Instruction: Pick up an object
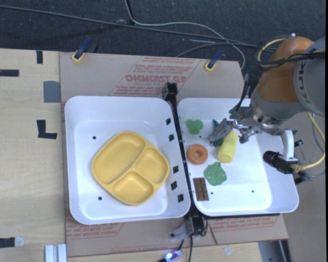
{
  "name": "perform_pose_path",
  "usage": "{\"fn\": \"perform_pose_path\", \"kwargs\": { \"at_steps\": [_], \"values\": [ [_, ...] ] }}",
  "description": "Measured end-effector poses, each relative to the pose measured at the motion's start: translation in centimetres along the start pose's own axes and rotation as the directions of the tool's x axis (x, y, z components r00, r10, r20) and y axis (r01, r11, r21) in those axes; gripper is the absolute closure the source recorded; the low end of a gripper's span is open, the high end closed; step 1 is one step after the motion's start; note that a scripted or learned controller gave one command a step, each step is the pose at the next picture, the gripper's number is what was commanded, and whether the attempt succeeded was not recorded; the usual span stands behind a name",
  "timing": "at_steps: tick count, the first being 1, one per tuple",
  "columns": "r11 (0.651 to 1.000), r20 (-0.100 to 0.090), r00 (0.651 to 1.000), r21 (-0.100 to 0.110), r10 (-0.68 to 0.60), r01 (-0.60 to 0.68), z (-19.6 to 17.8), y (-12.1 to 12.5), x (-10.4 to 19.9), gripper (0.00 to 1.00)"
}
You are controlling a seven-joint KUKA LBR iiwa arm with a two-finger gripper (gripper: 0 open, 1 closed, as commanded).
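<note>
Nothing is lifted yet: the pincer (225,133), fingers spread, sits low at the yellow corn cob (227,148) lying in the right bin (281,201).

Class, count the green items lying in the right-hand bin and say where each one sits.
2. One small green piece lies near the bin's upper left, by the divider. A larger green piece lies lower, just right of the orange ring. The gripper and arm may hide more.

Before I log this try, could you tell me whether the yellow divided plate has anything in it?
Empty. The yellow plate lies flat in the left bin, and all three of its compartments show bare yellow surface with nothing in them.
</note>
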State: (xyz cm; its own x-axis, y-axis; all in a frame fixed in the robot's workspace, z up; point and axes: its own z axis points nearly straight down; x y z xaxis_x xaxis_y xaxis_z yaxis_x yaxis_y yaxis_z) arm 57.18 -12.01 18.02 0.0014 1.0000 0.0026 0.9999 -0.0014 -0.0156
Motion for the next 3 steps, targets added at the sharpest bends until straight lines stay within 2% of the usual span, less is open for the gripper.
{"fn": "perform_pose_path", "kwargs": {
  "at_steps": [1,2,3],
  "values": [
    [1.000,0.002,1.000,-0.013,-0.003,0.003,-0.8,0.3,0.0,0.00],
    [1.000,0.003,1.000,-0.010,-0.003,0.003,3.9,0.3,0.8,0.00],
    [0.999,0.006,1.000,-0.036,-0.005,0.005,6.7,1.0,0.9,0.00]
  ]
}}
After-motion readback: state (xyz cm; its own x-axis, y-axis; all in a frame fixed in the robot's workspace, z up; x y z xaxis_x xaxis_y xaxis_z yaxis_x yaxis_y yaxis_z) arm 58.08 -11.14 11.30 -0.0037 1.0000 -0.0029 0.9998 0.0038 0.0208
